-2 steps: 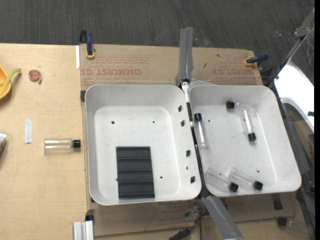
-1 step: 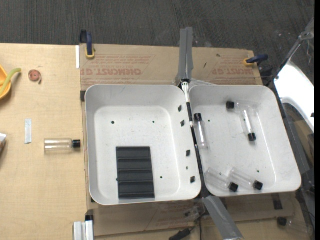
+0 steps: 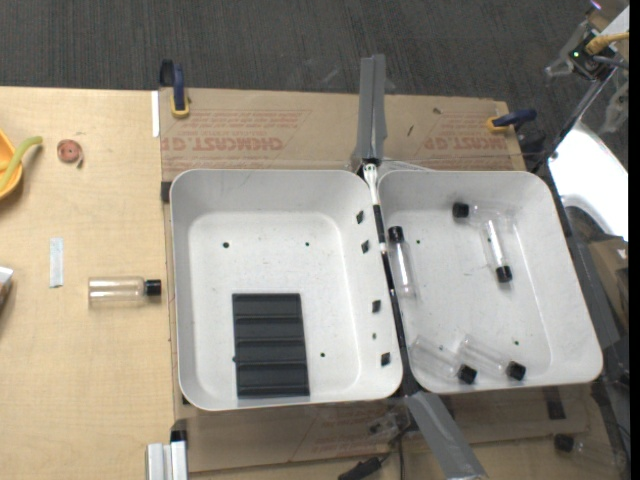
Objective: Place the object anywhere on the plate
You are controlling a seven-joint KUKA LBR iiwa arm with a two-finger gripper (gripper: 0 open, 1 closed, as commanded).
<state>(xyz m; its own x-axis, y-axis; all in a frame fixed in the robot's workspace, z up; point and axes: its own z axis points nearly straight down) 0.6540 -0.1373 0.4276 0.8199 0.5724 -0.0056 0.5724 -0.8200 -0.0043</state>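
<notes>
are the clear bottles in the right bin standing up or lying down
Lying down. The clear bottles in the right bin all rest on their sides on its floor, black caps pointing sideways rather than up.

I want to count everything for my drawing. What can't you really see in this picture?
- Yellow object, camera view: cut off by the left edge, so I cannot tell what it is.
- Clear bottles in the right bin: see-through against the white, so their outlines blur and an exact count is unsure.
- Equipment at the top right: cut off by the edge and too small to name.
- Dark ribbed plate in the left bin: material unclear.
</notes>
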